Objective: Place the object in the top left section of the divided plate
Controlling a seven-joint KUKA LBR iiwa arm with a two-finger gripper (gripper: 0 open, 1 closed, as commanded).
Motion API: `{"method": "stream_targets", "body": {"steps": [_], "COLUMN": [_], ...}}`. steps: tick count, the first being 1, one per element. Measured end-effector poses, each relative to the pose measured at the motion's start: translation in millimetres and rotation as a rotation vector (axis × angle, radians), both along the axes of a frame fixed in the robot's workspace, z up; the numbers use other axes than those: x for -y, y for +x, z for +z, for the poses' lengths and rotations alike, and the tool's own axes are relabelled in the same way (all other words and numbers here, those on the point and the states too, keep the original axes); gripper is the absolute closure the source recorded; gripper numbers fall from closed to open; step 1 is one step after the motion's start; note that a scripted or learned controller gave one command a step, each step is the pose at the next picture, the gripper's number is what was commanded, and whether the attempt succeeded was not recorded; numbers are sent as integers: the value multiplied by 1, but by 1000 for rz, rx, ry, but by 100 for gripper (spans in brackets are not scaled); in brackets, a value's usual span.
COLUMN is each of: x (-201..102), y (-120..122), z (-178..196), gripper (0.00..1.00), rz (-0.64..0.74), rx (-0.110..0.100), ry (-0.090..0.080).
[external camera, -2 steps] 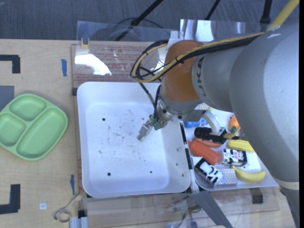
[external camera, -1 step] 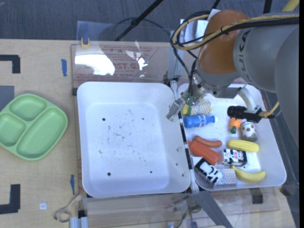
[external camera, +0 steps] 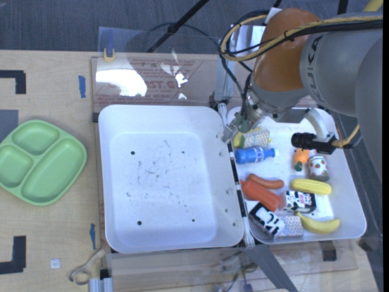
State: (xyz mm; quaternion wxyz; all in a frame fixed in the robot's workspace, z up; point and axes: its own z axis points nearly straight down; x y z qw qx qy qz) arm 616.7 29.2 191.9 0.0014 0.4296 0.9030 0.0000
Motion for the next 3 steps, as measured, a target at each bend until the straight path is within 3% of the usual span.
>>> {"method": "stream_targets", "body": {"steps": [1,2,3], "x": [54,54,-13], "y": [-63,-63,-99], "z": [-9,-9,-10], "gripper": [100,0,0], "rz": [-129,-128,-240], "rx": [-6,-5,-7], "ry": [1,1,2]}}
